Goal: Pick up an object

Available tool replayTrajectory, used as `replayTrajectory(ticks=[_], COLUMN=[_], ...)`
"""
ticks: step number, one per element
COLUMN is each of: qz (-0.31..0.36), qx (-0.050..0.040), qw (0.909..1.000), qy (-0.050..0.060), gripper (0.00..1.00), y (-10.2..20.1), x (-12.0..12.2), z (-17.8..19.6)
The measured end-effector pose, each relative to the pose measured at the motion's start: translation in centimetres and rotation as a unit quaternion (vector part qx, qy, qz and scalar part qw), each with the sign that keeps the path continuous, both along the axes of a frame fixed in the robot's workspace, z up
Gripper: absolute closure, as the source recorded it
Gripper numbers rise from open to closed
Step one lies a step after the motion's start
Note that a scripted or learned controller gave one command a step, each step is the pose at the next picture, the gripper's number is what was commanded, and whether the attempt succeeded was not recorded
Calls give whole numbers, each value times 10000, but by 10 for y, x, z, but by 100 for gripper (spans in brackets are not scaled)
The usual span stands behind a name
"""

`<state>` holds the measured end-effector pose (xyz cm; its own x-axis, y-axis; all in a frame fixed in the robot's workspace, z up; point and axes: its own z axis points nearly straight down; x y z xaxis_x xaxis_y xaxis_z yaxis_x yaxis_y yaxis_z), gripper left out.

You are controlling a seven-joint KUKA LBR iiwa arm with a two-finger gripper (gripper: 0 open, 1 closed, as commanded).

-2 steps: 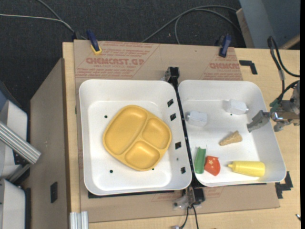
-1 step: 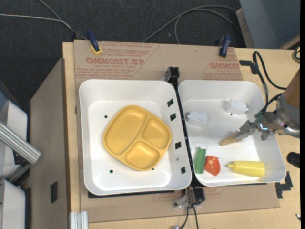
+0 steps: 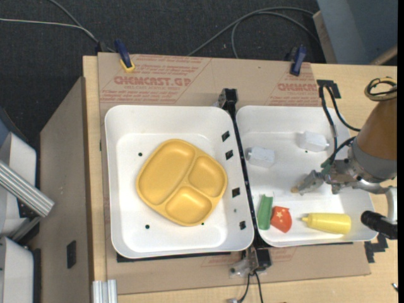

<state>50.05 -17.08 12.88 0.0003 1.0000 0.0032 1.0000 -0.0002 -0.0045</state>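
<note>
Arm (image 3: 379,137) comes in from the right, grey body with the orange band above the wrist, sitting over the right bin (image 3: 284,115). Gripper (image 3: 306,185) points left and hangs low over the bin's middle; finger spread is too small and blurred to read, so cannot tell whether it's wide or narrow. Nothing visible between the tips.

Right bin contents:
- yellow bottle (image 3: 327,222) lying on its side near the front wall, nozzle pointing left
- red object (image 3: 281,219) just left of the bottle's nozzle, close to it
- green object (image 3: 264,211) just beside the red one on its left, standing lengthwise near the divider between bins
- two pale translucent pieces: one (image 3: 260,156) near the left wall, other (image 3: 313,141) toward the back, well apart from each other

Candidate pick items all sit on the bin floor. Gripper is between the back translucent piece and the yellow bottle, apart from both.

Left bin (image 3: 120,169) holds a yellow divided plate (image 3: 182,180), three compartments, roughly centred and rotated at an angle.

Both bins rest on a cardboard sheet (image 3: 164,74) with red print, clamped at the back edge by two blue clamps (image 3: 124,55). Cables (image 3: 265,21) run across the dark floor behind the bench.
</note>
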Motion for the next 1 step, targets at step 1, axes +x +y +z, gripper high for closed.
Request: replayTrajectory(ticks=[1], qz=[-3], qx=[-2], qw=[10000], qy=[-3], gripper=[0], y=[1], x=[0], z=[-46])
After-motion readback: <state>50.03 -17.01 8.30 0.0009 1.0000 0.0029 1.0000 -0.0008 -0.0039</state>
